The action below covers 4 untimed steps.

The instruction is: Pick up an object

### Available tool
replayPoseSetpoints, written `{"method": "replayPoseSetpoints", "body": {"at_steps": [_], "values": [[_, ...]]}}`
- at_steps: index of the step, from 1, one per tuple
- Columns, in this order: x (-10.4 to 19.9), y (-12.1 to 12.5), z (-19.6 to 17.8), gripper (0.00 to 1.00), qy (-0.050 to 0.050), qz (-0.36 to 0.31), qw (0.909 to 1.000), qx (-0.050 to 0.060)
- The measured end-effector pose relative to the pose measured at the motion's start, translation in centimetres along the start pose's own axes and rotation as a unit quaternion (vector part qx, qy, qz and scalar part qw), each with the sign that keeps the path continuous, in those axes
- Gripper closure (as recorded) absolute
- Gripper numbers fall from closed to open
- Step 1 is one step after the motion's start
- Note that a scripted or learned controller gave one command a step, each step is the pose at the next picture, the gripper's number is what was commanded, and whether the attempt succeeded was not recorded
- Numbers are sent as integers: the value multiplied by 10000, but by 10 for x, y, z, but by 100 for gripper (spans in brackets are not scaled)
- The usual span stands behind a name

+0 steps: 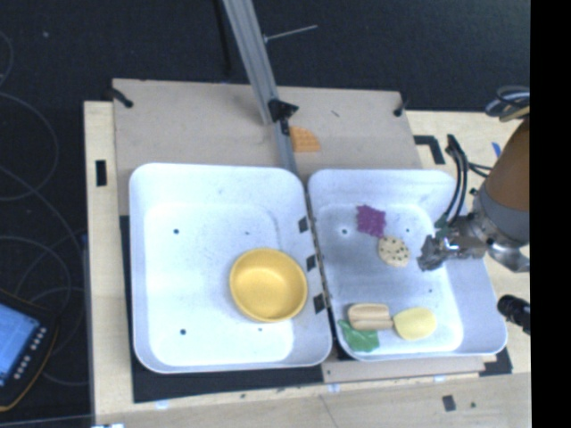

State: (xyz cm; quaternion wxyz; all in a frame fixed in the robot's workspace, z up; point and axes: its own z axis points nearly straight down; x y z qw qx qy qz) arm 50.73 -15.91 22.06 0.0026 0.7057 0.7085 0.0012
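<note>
My gripper (pixel 432 253) hangs over the right bin (pixel 464 324), near its right side, just right of a speckled cookie-like round piece (pixel 393 251). A purple piece (pixel 370 218) lies up and left of that round piece. Along the bin's front lie a tan bread-roll shape (pixel 368 316), a yellow lemon-like lump (pixel 416 323) and a green leaf-like piece (pixel 359 335). A yellow bowl (pixel 267 283) sits in the left bin (pixel 169 239). Nothing shows between the gripper and these objects.
A slanted metal rail (pixel 254 56) runs from the top down to the gap between the bins. An orange tag (pixel 304 140) lies on the board behind them. Cables and a tablet (pixel 18 346) rest at the far left.
</note>
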Motion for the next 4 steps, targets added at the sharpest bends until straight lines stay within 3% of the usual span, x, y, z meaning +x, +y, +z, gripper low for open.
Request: {"method": "replayPoseSetpoints", "body": {"at_steps": [1,4], "values": [[49,1,-13,100,13,-21,10000,4],[209,-1,-3,100,20,-20,10000,23]]}}
